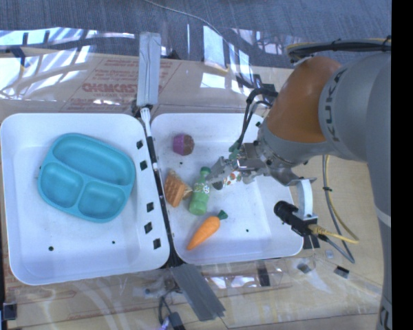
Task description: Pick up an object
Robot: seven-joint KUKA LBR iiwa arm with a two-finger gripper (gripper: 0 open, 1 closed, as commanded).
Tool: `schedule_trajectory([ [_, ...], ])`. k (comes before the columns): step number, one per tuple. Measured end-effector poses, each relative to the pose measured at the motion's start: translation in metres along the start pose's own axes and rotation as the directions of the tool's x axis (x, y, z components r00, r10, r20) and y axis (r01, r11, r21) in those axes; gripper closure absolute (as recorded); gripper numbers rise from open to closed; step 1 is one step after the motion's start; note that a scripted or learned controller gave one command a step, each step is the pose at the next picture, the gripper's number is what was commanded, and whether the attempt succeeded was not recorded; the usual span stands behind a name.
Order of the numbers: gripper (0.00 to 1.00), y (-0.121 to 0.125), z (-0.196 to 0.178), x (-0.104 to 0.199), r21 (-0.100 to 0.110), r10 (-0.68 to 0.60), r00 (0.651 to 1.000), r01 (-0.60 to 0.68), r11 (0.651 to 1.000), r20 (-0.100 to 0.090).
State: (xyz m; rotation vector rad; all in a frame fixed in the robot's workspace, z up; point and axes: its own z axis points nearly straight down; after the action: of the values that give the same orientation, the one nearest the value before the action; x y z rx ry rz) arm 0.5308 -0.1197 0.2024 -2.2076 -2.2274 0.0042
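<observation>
The arm (330,108) enters from the right, its orange band above the wrist over the right bin's far right portion. The gripper (228,169) extends leftward and low over the middle of the right bin (261,243). Whether it is apart or closed cannot be told; the tip is a cluttered, blurred mass.

Just left of the tip lies a green bottle (200,192), pale green with a darker cap. Its long axis runs from upper right to lower left, cap end toward the gripper. No contact between them can be confirmed.

Touching the bottle's left side is a tan and orange bread-like piece (175,188) beside the bin's left wall. Below the bottle lies a toy carrot (205,232), orange, green top pointing upper right, tip lower left. A purple round object (183,144) sits apart, toward the bin's far side.

The left bin (20,253) holds a blue divided plate (87,176), tilted diagonally.
</observation>
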Motion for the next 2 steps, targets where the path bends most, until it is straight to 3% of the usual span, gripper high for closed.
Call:
schedule_trajectory([
  [1, 0.0, 0.045, 0.085, -0.017, -0.035, -0.002, 1.0, 0.002, 0.999, 0.009],
  [2, 0.0, 0.058, 0.089, 0.015, -0.051, 0.002, 1.0, -0.001, 0.999, 0.017],
])
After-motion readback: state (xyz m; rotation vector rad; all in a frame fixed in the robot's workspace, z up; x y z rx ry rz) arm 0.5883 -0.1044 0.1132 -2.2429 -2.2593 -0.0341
